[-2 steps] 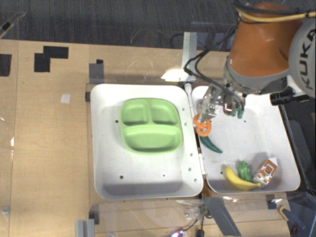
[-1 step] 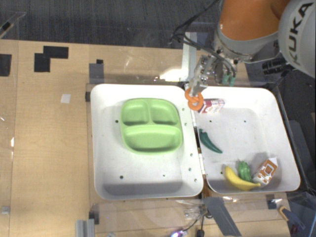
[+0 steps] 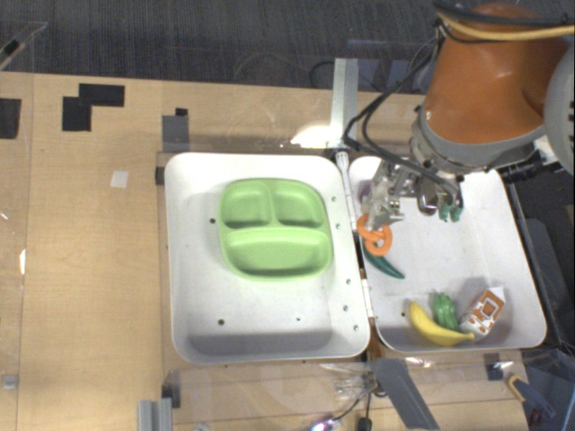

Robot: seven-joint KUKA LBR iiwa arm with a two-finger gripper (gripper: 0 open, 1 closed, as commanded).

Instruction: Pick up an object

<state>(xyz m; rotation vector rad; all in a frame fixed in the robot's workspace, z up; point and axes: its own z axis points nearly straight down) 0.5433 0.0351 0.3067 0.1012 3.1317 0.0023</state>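
The end effector [image 3: 388,206] hangs over the right bin [image 3: 485,250], an orange object [image 3: 375,239] at its six o'clock; I cannot tell its grip.

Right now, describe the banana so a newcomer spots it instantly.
Take the right bin, the one under the arm. Along its near edge lies the banana, a curved yellow fruit. A green item and a small orange-and-white carton sit beside it; nothing else there is yellow.

— Where's the open room?
— Middle of the right bin [image 3: 514,241], bare white floor.
— And the clutter?
— Orange scissors [image 3: 375,238] hug the left wall; banana [image 3: 435,328] and small carton [image 3: 484,311] crowd the front edge.
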